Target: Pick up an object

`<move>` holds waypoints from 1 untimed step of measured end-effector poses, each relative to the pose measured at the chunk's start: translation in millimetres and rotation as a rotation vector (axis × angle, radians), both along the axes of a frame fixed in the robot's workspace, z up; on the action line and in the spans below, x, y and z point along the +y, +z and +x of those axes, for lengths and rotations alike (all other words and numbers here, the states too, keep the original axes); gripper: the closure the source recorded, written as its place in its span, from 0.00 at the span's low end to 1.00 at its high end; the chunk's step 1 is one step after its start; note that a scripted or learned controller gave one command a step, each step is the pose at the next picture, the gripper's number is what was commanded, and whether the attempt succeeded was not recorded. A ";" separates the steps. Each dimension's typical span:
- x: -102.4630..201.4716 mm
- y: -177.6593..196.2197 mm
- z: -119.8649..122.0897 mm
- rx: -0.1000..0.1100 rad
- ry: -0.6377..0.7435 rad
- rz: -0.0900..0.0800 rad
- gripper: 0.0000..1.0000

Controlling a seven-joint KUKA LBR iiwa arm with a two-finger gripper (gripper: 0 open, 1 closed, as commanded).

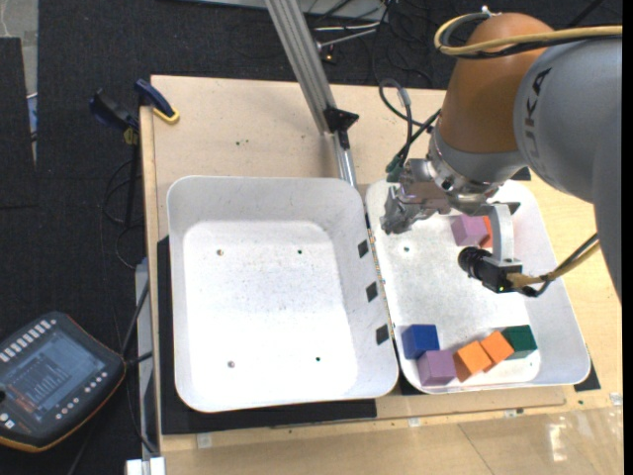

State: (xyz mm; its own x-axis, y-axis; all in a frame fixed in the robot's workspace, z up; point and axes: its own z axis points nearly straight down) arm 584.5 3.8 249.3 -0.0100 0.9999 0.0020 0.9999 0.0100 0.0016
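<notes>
The grey arm with its orange band reaches over the right shallow white plastic bin (554, 295), its dark metal claw (399, 211) hanging low near that bin's upper-left corner; whether it is wide or narrow I cannot tell. Just right of it, a pink foam cube (469, 230) sits partly hidden by the wrist. Along the bin's near edge lies a slanting row of blocks: blue cube (419, 340), purple cube (436, 366), orange block (475, 355), green block (517, 341). The left white bin (198, 206) rests on the pale wooden counter (247, 127).
</notes>
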 end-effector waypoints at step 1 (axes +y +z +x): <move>64.2 -1.4 -0.6 0.001 -0.001 0.000 1.00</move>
